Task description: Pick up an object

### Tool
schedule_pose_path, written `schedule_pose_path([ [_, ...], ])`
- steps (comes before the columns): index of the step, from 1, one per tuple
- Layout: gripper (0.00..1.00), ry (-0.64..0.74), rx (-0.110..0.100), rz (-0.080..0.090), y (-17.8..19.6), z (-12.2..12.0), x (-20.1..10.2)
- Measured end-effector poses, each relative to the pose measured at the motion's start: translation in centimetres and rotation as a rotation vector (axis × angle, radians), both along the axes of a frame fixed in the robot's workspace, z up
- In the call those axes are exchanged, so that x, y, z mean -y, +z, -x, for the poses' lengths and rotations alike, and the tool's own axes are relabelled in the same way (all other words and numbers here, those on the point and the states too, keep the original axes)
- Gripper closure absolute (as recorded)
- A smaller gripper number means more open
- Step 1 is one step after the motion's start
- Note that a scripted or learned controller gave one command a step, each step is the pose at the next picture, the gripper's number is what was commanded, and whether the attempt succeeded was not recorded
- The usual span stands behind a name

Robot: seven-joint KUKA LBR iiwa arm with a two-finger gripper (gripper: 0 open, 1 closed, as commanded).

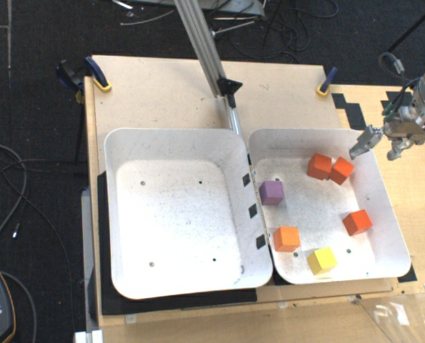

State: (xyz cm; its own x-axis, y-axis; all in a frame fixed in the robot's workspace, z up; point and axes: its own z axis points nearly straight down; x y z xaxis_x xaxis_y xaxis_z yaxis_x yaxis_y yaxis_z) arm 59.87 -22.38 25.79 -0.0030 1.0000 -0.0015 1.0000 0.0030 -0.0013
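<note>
no text, label or number can be read anywhere.

Bins (126, 156) white plastic, speckled; bench (162, 91) pale matt wood.

The right edge cuts off the arm (421, 106) above its gripper (380, 146).

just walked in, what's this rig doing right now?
A KUKA arm is set to pick an object from the right bin. Its tool sits at the bin's upper right rim, fingers spread, holding nothing. Closest to it are two red-orange cubes lying touching each other. Also in that bin: a purple cube, an orange cube, a yellow cube and another red cube. No cube sits between the fingers.
</note>
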Motion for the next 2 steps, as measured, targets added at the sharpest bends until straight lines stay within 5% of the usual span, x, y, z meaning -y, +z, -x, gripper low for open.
schedule_pose_path([
  [1, 0.0, -0.004, 0.014, 0.005, -12.4, -4.4, -0.2],
  [2, 0.0, -0.005, 0.001, -0.001, -14.9, -6.7, -1.4],
])
